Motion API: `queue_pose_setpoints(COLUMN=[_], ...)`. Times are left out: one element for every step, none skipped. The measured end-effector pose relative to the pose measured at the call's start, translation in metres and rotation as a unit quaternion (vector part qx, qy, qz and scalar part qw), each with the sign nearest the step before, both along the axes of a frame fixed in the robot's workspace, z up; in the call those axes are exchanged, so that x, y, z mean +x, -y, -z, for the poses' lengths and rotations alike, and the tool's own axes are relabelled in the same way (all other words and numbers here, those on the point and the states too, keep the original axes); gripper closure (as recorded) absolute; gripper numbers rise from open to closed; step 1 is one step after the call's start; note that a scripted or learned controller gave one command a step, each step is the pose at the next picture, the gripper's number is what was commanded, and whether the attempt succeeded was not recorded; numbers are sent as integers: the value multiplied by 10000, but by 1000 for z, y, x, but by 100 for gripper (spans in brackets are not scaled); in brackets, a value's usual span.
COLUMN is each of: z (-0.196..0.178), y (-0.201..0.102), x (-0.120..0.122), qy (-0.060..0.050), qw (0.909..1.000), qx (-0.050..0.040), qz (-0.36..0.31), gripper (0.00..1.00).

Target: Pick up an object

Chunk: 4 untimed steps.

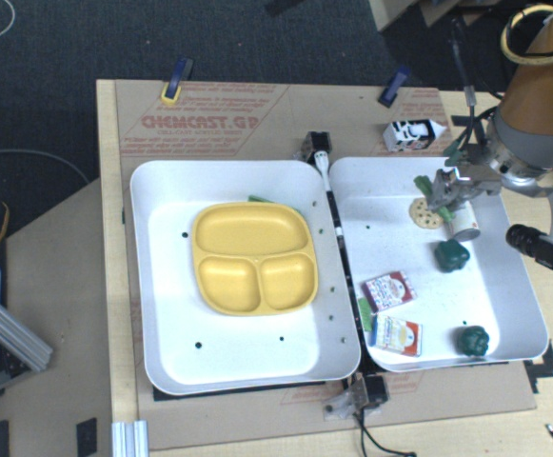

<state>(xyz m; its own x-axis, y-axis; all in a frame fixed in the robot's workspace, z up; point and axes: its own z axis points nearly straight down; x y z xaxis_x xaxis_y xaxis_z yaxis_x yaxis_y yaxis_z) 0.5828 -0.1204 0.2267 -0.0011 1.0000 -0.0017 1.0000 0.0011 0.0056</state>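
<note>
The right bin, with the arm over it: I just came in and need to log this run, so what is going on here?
The grey arm reaches over the right bin, its pincer low at the far side beside a round cookie-like disc. Nothing can be seen between its fingers. Two green lumps and two small packets lie loose there. The left bin holds a yellow divided plate.

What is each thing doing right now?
Yellow tray: lying flat in the left bin.
Cookie: flat in the right bin.
Two red packets: lying flat.
Gripper: low over the right bin, by the cookie.
</note>
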Motion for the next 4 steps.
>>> queue_pose_setpoints(z=[2, 13, 8, 8], y=[-55, -106, -149, -192], x=[-26, -41, -61, -75], qy=[-47, -49, -49, -51], qw=[10000, 10000, 10000, 10000], qx=[21, 21, 22, 24], qz=[-19, -19, -21, -21], gripper=[100, 100, 100, 100])
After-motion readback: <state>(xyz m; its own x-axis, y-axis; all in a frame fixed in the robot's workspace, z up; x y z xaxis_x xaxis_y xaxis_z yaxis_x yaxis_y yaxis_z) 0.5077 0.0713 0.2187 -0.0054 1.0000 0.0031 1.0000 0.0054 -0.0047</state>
